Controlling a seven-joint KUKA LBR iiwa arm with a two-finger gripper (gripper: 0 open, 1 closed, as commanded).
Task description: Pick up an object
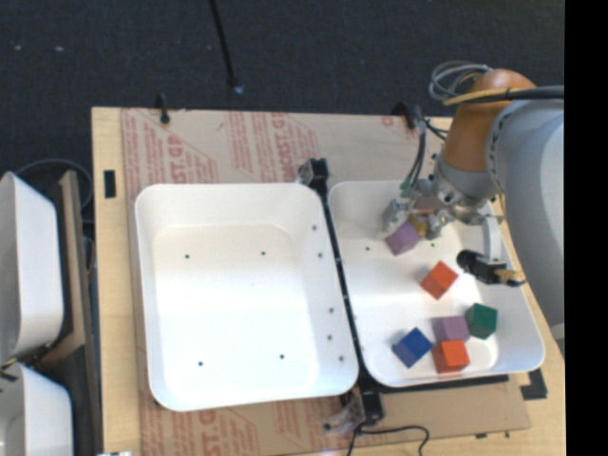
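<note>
Nearby, orange cube beside purple block

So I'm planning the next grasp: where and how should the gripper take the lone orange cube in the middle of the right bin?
Take the orange cube from straight above, closing on two opposite side faces. It lies turned diamond-wise to the right bin, so the wrist should probably rotate to match. It stands apart from the other blocks, leaving room all round.

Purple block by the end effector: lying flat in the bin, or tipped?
Tipped. The purple block sits skewed, one corner up under the end effector; whether it's off the right bin floor, cannot tell.
</note>
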